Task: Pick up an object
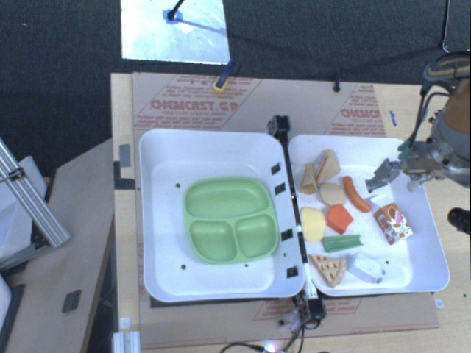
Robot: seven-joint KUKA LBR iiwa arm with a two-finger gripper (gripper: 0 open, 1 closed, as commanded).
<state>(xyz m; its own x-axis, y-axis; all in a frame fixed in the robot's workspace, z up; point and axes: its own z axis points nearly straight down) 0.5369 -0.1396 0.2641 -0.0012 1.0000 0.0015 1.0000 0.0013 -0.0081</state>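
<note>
We are hovering our gripper (388, 173) over the far right part of the right shallow white plastic bin (434, 274), the grey arm (450, 134) reaching in from the right edge of the scene, its wrist angled down and leftward. We cannot tell whether the gripper is wide or narrow, and nothing is showing in it.

The nearest candidate is the orange-red sausage-shaped toy (356, 194), lying just left of and slightly nearer than the gripper, its long axis running diagonally from far-left to near-right. Just near of the gripper lies the small red-and-white printed packet (393, 223), tilted on the bin floor.

Further left, we are seeing a cluster: beige cone-like pieces (321, 169), a yellow rounded toy (313, 223), an orange block (339, 217), a green bar (341, 243) and a pizza-slice toy (328, 268).

The left white bin (158, 197) is holding a green divided tray (229, 219).

We judge the next move a short drop leftward.
</note>
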